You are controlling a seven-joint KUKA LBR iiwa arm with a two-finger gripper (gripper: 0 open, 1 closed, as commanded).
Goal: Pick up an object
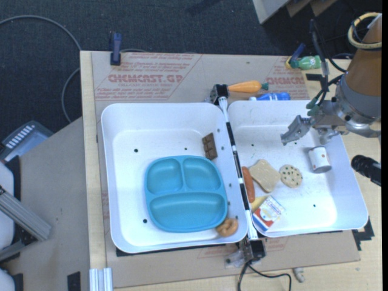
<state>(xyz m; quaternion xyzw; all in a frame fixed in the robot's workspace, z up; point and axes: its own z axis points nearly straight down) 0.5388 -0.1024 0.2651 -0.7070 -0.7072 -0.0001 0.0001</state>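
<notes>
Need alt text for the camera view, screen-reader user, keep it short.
A grey arm's gripper hovers over the right bin, which holds a bread slice, cookie, white cup, hot dog and small carton. The left bin holds a blue divided plate, a chocolate piece and a pretzel.

Lab bench [151,71], twin bins [121,126]

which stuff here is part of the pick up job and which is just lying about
Part of the job:
gripper, above the right bin
slice of bread
cookie
white cup
hot dog
small packet

Just lying about:
blue plate in the left bin
brown bar
pretzel
carrot, outside the bins
</notes>
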